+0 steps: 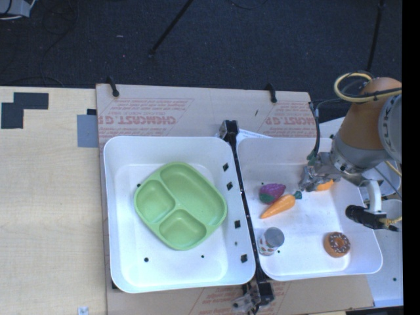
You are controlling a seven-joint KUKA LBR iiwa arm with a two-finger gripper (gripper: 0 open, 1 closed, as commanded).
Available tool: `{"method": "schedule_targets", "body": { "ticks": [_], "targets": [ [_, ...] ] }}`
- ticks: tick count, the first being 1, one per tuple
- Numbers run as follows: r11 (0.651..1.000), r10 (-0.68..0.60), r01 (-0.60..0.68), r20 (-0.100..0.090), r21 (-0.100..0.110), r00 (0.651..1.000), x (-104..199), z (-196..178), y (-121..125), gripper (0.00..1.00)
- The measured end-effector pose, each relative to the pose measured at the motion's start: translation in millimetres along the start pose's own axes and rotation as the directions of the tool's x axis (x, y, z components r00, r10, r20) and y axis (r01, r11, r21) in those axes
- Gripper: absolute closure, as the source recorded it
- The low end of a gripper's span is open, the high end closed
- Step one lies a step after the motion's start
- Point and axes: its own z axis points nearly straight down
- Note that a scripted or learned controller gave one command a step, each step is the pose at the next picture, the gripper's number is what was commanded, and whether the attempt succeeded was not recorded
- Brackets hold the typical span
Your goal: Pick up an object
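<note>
Now, tool (314,178): low in the right bin (367,258); grip state cannot be told
Carrot (279,206): at the tool's 8 o'clock, near; long axis 2-to-8 o'clock; small orange piece (323,186) just beside the tool

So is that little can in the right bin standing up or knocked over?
Cannot tell for sure. The small can in the right bin shows a round grey end facing the camera, which suggests upright, but its sides are barely visible.

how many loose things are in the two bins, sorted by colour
green: 1, divided plate in the left bin
orange: 2, carrot, small piece by the gripper
purple: 1, lumpy toy
silver: 1, can
brown: 1, donut
total: 6, five of them in the right bin
</note>
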Motion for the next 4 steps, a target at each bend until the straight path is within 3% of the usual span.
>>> {"method": "schedule_targets", "body": {
  "ticks": [1, 3, 4],
  "targets": [
    [1.000, -0.003, 0.003, 0.001, -0.007, 1.000, 6, -62, 0, 1.00],
    [1.000, -0.004, 0.004, 0.001, -0.005, 1.000, 0, -133, 2, 1.00],
    [1.000, -0.006, 0.006, -0.001, -0.002, 1.000, 52, -140, 5, 1.00]
  ]
}}
